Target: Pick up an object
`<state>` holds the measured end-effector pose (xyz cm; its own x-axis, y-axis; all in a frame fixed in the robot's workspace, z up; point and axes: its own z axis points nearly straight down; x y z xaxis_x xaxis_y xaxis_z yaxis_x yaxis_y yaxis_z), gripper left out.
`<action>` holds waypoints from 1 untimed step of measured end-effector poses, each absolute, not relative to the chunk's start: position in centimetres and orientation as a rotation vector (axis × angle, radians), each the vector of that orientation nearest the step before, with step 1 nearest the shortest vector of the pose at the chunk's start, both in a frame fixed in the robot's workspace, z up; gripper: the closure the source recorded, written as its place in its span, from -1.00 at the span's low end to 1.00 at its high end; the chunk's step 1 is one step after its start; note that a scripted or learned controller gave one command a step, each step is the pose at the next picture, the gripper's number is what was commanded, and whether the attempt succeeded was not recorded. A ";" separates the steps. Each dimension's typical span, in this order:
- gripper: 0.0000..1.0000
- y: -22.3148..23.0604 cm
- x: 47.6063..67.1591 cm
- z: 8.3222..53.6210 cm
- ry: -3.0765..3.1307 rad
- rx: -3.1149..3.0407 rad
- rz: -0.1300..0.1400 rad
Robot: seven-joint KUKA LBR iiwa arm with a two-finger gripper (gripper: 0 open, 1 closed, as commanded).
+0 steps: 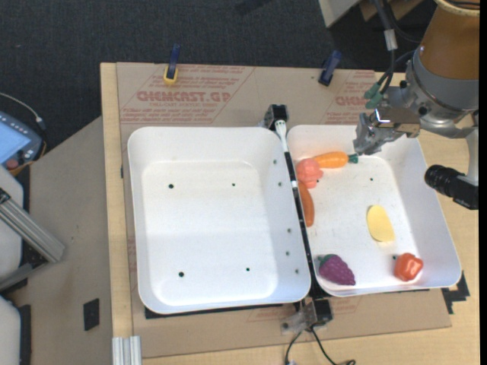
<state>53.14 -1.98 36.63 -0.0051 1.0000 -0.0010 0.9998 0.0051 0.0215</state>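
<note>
Where the brown board [228,90] under the bins shows at the far side, red print reads "CHEMCAST GP". The gripper [365,144] hangs over the right bin [426,204], just right of the orange carrot [332,159]. A pink piece [308,171], yellow lemon [380,223], purple grapes [337,269] and red pepper [409,266] lie there too.

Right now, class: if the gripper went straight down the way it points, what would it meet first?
Probably the green-leafed end of the orange carrot, just below the gripper in the right bin; depth is unclear, so it may meet bin floor instead.
</note>
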 end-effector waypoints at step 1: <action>1.00 -2.1 51.4 31.4 2.223 2.225 -0.004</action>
<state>51.41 -2.06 31.38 0.0009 1.0000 0.0006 1.0000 -0.0009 -0.0044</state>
